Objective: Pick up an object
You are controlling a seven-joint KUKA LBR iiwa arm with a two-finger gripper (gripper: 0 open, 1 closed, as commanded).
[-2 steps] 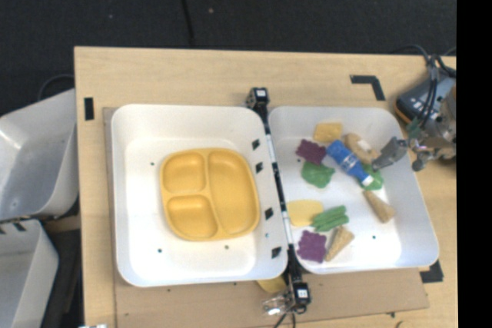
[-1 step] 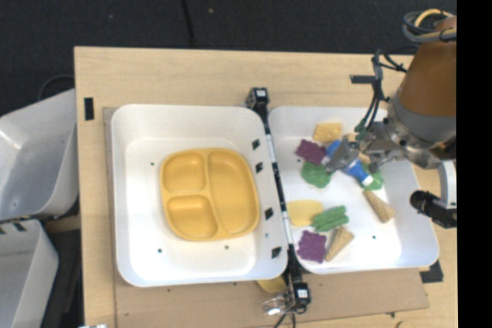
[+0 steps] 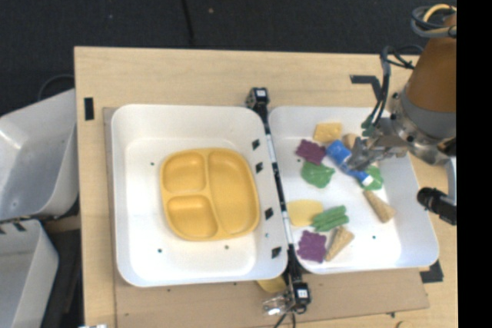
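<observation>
The right bin (image 3: 406, 242) holds several small toy pieces. Among them are a blue piece (image 3: 339, 154), a purple piece (image 3: 310, 150), a green piece (image 3: 317, 175) and a yellow piece (image 3: 328, 131). My gripper (image 3: 363, 153) reaches in from the right and sits low over the bin's upper middle, right beside the blue piece and above a small blue-and-green piece (image 3: 369, 179). The gripper body hides whatever lies directly under it.
A tan cone (image 3: 377, 205), a pale yellow flat piece (image 3: 305, 211), a green piece (image 3: 330, 218), a second purple piece (image 3: 312, 245) and a tan piece (image 3: 339, 242) lie in the bin's lower half. The left bin (image 3: 138, 257) holds a yellow divided plate (image 3: 209, 193).
</observation>
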